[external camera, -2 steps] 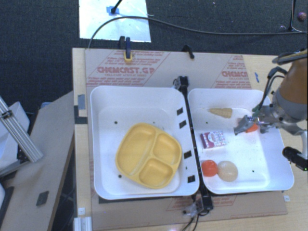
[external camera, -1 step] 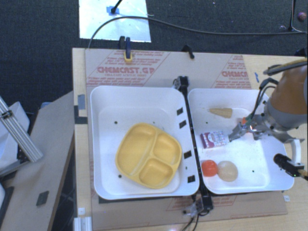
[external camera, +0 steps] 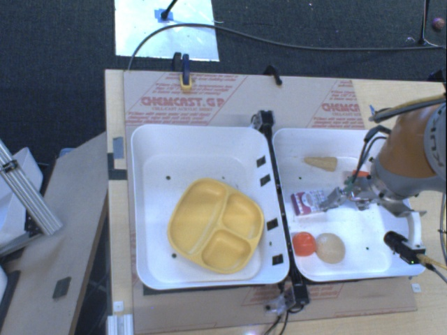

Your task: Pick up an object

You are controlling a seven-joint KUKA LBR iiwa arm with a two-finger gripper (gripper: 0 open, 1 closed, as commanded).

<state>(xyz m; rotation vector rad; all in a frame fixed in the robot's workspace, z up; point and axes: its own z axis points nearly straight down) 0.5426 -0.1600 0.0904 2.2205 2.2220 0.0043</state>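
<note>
Jaws' state unclear — gripper (external camera: 334, 199) at red-and-white packet (external camera: 306, 202) in right bin (external camera: 363, 265).

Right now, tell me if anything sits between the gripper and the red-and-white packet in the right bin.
Nothing visible does. The gripper is already at the right end of the red-and-white packet in the right bin. The cone-shaped item lies behind it; the red ball and pale ball lie in front.

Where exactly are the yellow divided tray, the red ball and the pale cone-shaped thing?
yellow divided tray (external camera: 216, 225): camera view, on the ridge where its compartments meet.
red ball (external camera: 304, 243): camera view, on its top.
pale cone-shaped thing (external camera: 320, 162): camera view, mid-body.
</note>
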